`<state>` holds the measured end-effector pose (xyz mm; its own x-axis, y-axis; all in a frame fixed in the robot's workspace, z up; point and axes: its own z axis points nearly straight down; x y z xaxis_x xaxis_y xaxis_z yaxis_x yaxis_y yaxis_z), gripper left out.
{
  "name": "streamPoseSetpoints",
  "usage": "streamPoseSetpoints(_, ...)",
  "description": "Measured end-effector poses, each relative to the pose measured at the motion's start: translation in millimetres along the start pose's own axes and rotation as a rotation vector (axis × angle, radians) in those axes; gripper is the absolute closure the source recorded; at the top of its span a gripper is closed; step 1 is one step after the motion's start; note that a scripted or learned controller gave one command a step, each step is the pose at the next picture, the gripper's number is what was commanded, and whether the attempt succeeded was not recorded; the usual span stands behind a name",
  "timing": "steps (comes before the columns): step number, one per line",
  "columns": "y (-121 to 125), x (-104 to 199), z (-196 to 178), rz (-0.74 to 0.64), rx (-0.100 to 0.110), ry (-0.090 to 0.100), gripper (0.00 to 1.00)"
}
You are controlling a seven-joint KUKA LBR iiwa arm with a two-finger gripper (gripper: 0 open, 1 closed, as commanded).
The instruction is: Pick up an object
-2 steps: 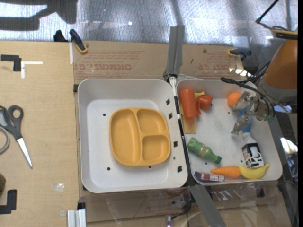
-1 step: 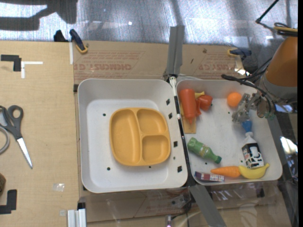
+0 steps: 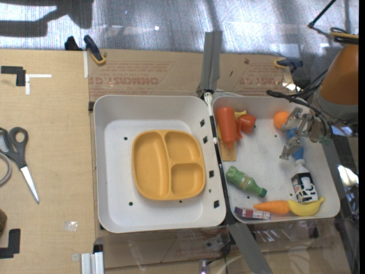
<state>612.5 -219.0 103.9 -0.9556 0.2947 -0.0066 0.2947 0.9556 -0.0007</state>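
Several small objects lie in the right bin (image 3: 259, 158): a glossy green bottle (image 3: 245, 182) on its side, a tapered carrot (image 3: 272, 208) touching a curved yellow banana (image 3: 306, 206), a white bottle with a black label (image 3: 304, 185), an orange ball (image 3: 281, 120), and a smooth red cylinder (image 3: 226, 124) beside a red pepper (image 3: 247, 123). Above the bin's right side hangs the metal gripper (image 3: 297, 137), fingers parted with nothing between them. Left bin (image 3: 114, 170) holds a moulded yellow three-compartment tray (image 3: 169, 165). Scissors (image 3: 20, 160) lie on the wooden surface (image 3: 45, 210).
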Motion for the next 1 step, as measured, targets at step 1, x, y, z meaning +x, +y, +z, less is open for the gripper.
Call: streamPoseSetpoints(1,1.0,-1.8,-10.8,-0.003,0.001,-0.006,1.00)
